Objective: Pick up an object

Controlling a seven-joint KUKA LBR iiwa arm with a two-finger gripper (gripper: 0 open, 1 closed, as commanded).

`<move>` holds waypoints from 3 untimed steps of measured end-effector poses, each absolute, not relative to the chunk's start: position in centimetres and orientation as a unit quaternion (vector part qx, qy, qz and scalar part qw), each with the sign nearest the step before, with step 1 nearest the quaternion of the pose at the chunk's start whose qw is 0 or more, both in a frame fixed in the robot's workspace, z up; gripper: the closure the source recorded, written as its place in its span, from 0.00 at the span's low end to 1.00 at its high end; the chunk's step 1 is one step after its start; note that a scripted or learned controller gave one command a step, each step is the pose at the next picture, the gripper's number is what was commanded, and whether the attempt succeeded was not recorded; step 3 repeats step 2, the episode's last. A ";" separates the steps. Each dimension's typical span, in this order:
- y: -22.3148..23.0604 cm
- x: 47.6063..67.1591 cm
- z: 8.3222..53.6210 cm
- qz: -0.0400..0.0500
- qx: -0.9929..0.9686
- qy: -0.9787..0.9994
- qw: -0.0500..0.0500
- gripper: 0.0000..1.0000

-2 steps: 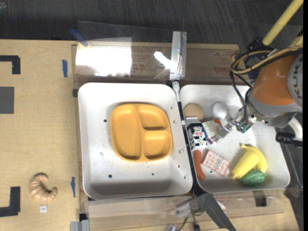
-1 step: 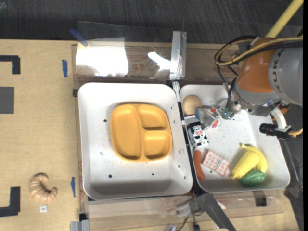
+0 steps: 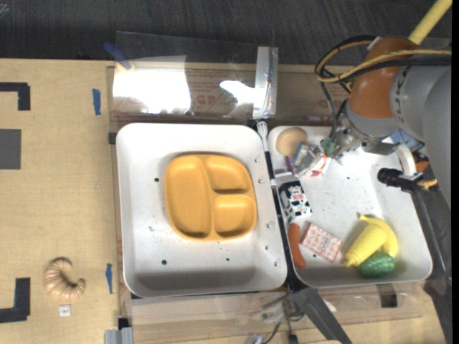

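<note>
The right bin (image 3: 412,274) holds several objects. A beige egg-shaped piece (image 3: 290,141) lies in its far left corner, with a shiny crinkled packet (image 3: 310,160) just beside it. Along the left wall are a black-and-white box (image 3: 294,200) and a reddish sausage (image 3: 296,245). A red-patterned packet (image 3: 321,242), a yellow banana-like toy (image 3: 371,238) and a green piece (image 3: 377,264) lie near the front. My gripper (image 3: 331,146) hangs low over the bin's far left, at the right end of the crinkled packet. The wrist hides its tip.
The left bin (image 3: 136,192) holds a yellow divided plate (image 3: 210,196). A croissant toy (image 3: 64,278) lies on the bench at the front left. The grey arm with its orange band (image 3: 373,92) and cables cover the right bin's far right corner. A clear panel (image 3: 186,84) stands behind the left bin.
</note>
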State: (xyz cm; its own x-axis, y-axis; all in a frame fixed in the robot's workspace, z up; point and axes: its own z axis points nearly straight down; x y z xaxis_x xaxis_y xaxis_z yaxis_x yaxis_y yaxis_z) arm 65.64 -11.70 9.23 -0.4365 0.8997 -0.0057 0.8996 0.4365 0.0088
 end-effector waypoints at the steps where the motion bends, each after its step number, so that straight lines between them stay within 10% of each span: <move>1: -11.5 65.5 10.3 0.000 0.529 0.849 -0.002 1.00; 3: -7.4 62.6 18.5 0.000 0.627 0.779 0.001 1.00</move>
